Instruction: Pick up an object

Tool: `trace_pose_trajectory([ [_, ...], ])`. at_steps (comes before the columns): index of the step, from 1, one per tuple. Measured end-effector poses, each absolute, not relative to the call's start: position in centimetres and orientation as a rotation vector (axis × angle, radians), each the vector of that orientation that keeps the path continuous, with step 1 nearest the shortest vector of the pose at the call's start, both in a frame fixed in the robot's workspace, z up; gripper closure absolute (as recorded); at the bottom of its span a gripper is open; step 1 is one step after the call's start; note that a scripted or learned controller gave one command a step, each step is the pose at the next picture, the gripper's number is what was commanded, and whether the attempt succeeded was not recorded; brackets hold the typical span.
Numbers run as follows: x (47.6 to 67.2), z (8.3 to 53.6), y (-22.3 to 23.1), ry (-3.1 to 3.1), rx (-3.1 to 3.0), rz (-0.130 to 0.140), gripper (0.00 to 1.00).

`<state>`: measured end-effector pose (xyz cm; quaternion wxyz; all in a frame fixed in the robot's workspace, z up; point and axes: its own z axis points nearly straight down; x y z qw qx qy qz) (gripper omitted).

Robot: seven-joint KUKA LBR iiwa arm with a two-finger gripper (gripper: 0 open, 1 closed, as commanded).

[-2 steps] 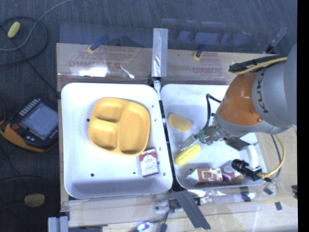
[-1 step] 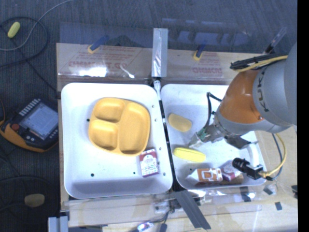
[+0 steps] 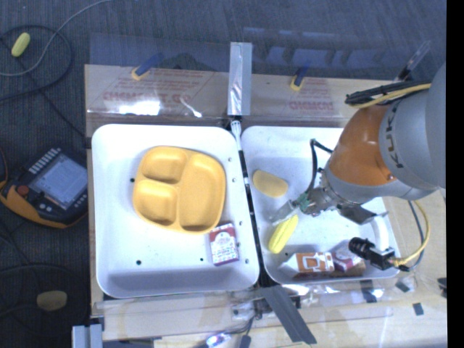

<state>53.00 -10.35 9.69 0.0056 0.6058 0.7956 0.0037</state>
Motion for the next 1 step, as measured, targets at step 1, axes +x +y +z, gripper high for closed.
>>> trace_pose_trajectory([
  [1,52.97,10.25,-10.37,2.494,1.902,0.009,1.0],
])
